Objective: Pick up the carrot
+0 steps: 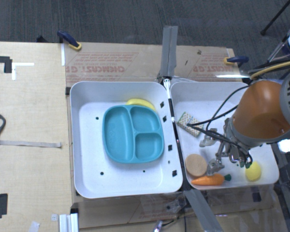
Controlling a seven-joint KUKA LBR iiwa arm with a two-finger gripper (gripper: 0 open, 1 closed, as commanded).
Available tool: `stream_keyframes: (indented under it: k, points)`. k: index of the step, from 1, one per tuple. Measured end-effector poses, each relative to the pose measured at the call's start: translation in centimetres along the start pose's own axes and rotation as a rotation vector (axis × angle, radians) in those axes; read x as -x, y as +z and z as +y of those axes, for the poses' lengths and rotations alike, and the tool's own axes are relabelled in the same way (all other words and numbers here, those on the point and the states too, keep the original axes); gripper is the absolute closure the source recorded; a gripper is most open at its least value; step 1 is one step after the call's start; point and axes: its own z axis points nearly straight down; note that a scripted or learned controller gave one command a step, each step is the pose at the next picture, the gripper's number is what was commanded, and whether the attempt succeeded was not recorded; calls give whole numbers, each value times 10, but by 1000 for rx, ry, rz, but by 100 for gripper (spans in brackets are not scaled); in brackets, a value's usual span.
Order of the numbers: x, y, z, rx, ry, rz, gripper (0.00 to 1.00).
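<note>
The carrot point(209, 180), orange with a green stub at its right end, lies along the front wall of the right bin point(222, 92). My gripper point(216, 165) hangs just above and slightly behind the carrot's right half, below the arm's orange band point(261, 111). I see nothing held in the gripper. The carrot rests on the bin floor.
In the right bin, a tan round disc point(196, 165) sits left of the gripper, a yellow lemon point(253, 172) to its right, and a patterned packet point(187, 122) farther back. The left bin point(84, 144) holds a blue divided plate point(134, 133) with a yellow item point(141, 102) behind it.
</note>
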Motion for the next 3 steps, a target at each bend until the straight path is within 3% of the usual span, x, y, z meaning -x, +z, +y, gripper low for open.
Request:
stream_keyframes:
  k: [1,2,3]
  points:
    - [-8,3,-17,-2,496,13,0]
    - [-6,5,-102,-3,616,24,0]
    - [-4,-5,-102,-4,612,18,100]
